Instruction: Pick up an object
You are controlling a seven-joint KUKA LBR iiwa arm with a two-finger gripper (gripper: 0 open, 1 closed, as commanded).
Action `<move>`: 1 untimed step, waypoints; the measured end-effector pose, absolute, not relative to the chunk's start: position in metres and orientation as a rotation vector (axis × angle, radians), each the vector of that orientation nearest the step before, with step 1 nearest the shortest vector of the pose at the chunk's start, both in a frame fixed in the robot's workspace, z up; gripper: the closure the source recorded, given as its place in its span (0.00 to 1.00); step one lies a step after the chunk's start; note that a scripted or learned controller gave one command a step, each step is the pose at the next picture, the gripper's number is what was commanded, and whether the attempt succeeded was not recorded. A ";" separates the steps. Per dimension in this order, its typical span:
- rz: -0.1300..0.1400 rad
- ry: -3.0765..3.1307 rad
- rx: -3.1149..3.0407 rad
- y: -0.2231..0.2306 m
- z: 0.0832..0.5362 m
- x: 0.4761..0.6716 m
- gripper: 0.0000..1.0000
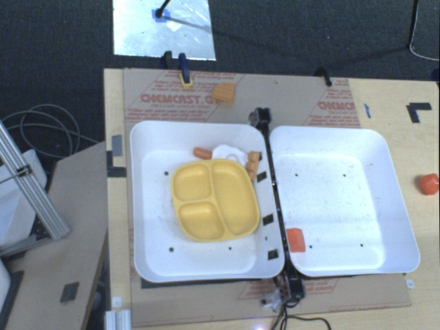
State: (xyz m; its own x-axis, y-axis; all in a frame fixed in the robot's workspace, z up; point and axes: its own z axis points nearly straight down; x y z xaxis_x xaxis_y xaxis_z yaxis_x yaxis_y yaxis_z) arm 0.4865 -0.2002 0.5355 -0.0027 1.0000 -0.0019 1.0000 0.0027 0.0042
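A yellow divided plate [214,200] lies in the middle of the left bin [148,184]. Behind it sit a small orange sausage-shaped piece [202,153], a white cup-like object [229,154] and a tan block [253,163] against the bin's right wall. An orange-red block [295,240] rests in the right bin [385,184], at its near left corner.
A tan block [223,92] lies on the cardboard behind the left bin. An orange-red object [429,183] sits on the bench to the right of the right bin. Black clips [260,117] join the bins along their shared edge. A cable lies at the front.
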 end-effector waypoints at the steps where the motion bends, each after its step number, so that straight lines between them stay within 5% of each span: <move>1: 0.002 2.221 2.215 -0.200 0.536 0.486 0.00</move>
